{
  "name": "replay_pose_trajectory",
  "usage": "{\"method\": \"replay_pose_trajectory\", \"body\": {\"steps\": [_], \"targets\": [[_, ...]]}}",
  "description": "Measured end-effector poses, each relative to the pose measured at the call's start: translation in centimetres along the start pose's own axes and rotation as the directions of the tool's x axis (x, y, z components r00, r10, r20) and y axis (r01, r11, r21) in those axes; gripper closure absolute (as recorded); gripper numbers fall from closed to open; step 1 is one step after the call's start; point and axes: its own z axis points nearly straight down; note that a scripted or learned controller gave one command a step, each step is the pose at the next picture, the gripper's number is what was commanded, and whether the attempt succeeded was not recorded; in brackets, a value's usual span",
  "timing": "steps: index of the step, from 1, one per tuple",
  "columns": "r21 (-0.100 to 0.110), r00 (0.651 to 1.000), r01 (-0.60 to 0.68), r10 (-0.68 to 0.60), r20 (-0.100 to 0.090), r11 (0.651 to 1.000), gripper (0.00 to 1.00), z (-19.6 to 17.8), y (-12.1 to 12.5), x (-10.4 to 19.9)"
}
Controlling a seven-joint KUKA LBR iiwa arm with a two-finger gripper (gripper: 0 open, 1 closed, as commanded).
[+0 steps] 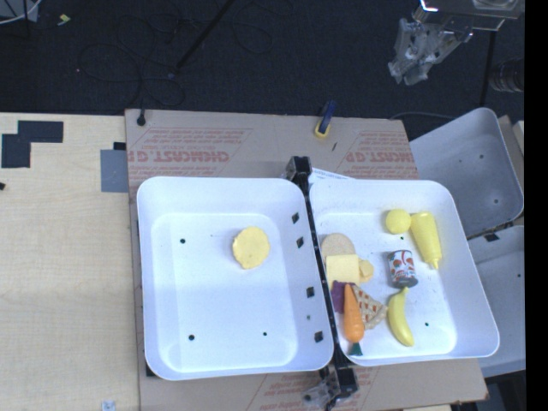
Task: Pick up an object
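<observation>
Pale wooden bench [60,255] under a brown cardboard sheet [257,148], dark floor beyond. Two shallow white bins side by side: left bin [163,229] holding one round yellow disc [251,247] near its middle.

Grey two-finger gripper [417,54] raised far right, well apart from both bins, nothing between the fingers; spread impossible to tell.

Right bin [462,315] crowded: yellow lemon [396,221] touching a yellow squash-like piece [426,238], small red-and-white can [402,268], yellow banana [399,317], orange carrot [353,315], waffle wedge [372,306], pale cheese block [342,269].
</observation>
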Motion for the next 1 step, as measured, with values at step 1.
{"method": "replay_pose_trajectory", "body": {"steps": [1], "targets": [[0.000, 1.000, 0.000, 0.000, 0.000, 1.000, 1.00, 0.01, 0.00, -0.99]]}}
